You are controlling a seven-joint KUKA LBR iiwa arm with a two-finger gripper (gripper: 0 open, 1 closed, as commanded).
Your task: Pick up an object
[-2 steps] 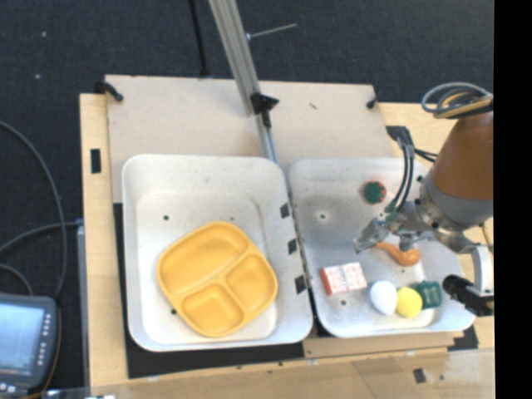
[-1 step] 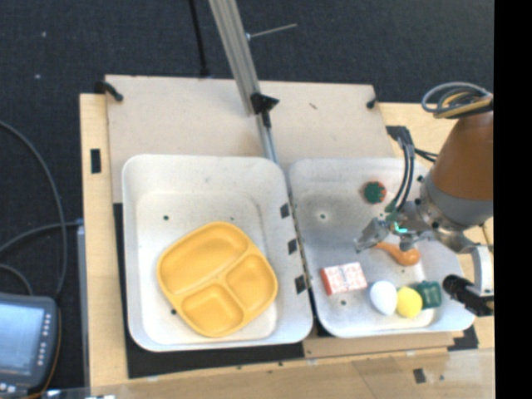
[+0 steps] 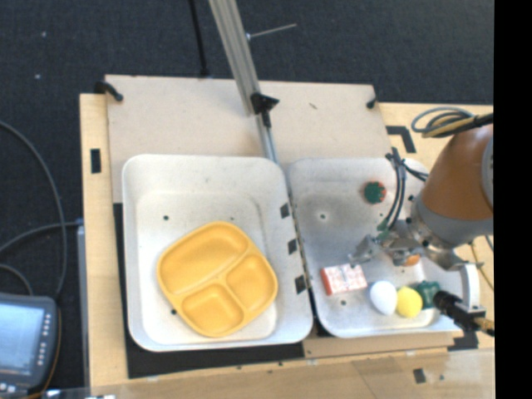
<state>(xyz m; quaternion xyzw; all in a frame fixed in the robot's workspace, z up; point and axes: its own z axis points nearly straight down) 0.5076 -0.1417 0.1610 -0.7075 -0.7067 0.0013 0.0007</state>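
Observation:
My gripper (image 3: 364,249) hangs low over the middle of the right bin (image 3: 332,198), reaching in from the right under the orange-banded wrist (image 3: 453,181). Just below it lies a small red and white box (image 3: 343,279). Along the bin's front edge a white egg-shaped object (image 3: 383,297) and a yellow round object (image 3: 408,302) sit side by side, with a dark green piece (image 3: 428,290) to their right. A small green ball (image 3: 374,192) rests near the far side. I see nothing held in the gripper.
The left bin (image 3: 150,189) holds a yellow divided plate (image 3: 217,278). A slanted metal pole (image 3: 237,48) rises behind the bins. A small orange thing (image 3: 408,258) shows beside the wrist. Cables (image 3: 436,120) lie at the back right.

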